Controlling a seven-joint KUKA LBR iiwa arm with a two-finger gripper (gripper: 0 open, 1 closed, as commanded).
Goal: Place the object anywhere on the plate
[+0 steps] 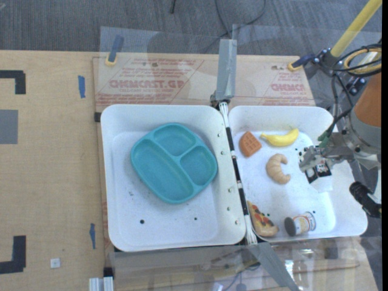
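Plate (174, 162), teal with three compartments, lies in the middle of the left bin (121, 223), tilted a little across the frame. My arm (370, 111) comes in from the right edge of the frame, and my tool (315, 162) hangs over the right part of the right bin (345, 220), just right of the croissant (278, 168); whether it is open or closed I cannot tell, and I see nothing in it. The things to choose from are all in the right bin: a banana (280, 138) near the upper middle, a waffle (249, 143) just left of it close to the dividing wall, the croissant below the banana near the bin's centre, a pizza slice (262, 219) at the lower left corner against the wall, and a small can (300, 224) lying on its side just right of the slice. The table (48, 162) is bare wood-coloured board with black corner marks and bits of blue tape at the left of the frame.
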